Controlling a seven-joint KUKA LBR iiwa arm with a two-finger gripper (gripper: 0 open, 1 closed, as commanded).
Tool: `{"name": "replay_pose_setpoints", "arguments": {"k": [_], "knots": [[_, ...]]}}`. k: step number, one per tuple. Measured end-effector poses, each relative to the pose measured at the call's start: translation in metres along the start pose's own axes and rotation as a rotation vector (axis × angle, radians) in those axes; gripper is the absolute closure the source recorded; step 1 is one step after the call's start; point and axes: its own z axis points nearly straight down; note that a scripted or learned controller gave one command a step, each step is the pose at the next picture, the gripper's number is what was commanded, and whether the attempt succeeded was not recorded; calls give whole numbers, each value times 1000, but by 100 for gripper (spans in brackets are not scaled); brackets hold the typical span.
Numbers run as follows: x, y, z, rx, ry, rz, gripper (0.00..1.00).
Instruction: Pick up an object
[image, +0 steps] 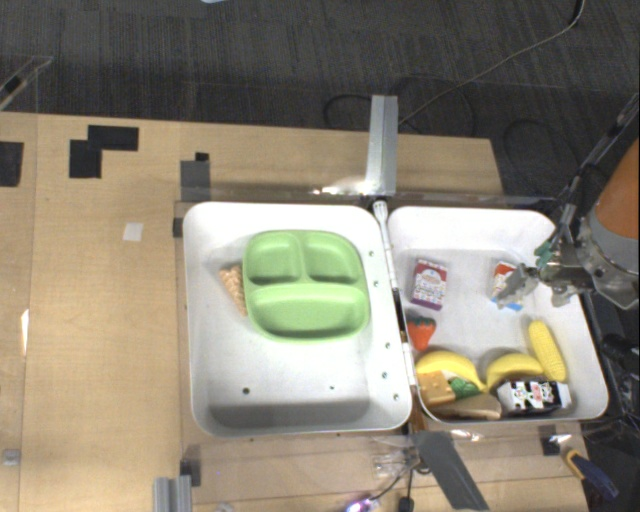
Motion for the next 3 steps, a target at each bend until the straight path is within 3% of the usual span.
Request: {"name": "replay_pose_setpoints", "arguments": {"k": [1,2,3], "knots": [[47,62,69,1,1,42,0],[52,82,134,-19,0,-74,0],[55,87,121,-36,1,-76,100]]}}
